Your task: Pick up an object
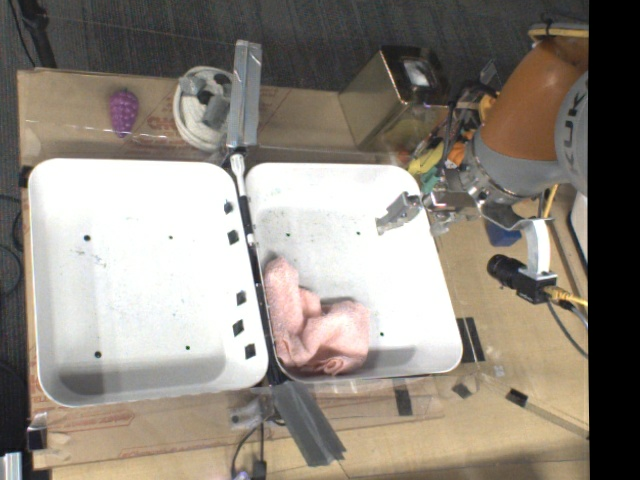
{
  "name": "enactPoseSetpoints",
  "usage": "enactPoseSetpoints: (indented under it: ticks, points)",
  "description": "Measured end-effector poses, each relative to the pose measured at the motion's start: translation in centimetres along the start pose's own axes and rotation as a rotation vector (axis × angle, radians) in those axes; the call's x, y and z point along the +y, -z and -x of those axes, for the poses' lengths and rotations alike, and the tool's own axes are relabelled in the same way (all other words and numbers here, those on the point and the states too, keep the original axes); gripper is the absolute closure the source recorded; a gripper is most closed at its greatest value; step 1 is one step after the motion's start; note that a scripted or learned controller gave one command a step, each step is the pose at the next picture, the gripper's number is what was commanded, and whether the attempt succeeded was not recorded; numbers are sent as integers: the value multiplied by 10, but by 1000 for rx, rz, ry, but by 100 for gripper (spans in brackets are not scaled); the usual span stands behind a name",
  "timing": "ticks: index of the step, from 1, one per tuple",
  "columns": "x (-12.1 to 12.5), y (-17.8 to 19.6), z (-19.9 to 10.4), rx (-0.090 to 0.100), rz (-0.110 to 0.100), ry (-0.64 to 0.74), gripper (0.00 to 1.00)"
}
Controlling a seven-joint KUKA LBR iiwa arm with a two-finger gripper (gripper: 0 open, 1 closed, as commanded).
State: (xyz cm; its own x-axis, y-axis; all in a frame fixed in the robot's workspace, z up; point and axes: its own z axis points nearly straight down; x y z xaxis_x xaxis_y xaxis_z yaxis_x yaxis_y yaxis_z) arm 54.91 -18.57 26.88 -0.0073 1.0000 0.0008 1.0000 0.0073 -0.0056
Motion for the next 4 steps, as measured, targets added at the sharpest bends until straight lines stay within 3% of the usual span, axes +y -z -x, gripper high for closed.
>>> enactPoseSetpoints:
  ticks: [1, 2, 3, 4]
  points:
    - [-41, -97, -49, 0, -1, 32, 0]
    - [-56, -178, -16, 0, 3, 117, 0]
    - [-56, -168, -15, 0, 3, 122, 100]
    - [-16, -73, -66, 0, 4, 83, 100]
